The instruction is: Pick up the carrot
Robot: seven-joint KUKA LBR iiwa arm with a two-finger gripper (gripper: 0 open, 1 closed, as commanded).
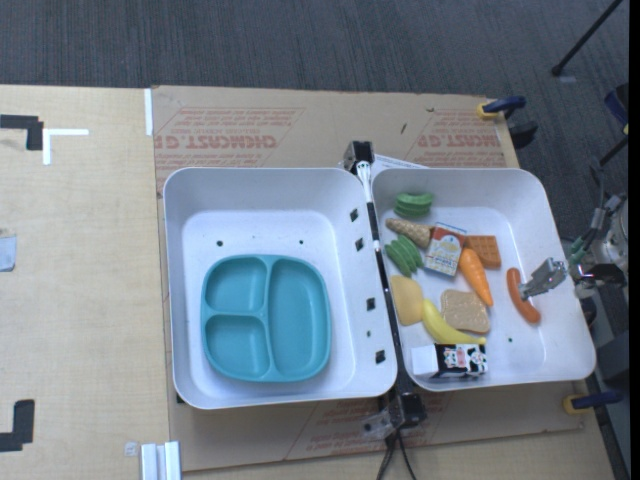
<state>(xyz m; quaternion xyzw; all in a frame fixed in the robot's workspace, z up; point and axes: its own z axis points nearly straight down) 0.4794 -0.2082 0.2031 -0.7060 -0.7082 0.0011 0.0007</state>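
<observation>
The carrot (pixel 476 278) lies hemmed in the right bin (pixel 535 200): a cracker (pixel 484 250) touches its far end, a small carton (pixel 443 252) sits just to its left, and a bread slice (pixel 466 311) with a banana (pixel 444 324) crowds its near end. To its right a strip of bare floor runs to the sausage (pixel 523 297), where the gripper (pixel 546 277) hangs. The far right corner and the near right floor lie open.

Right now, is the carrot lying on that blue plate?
No. The carrot lies in the right bin among the other toy foods, while the blue plate sits in the left bin.
</observation>
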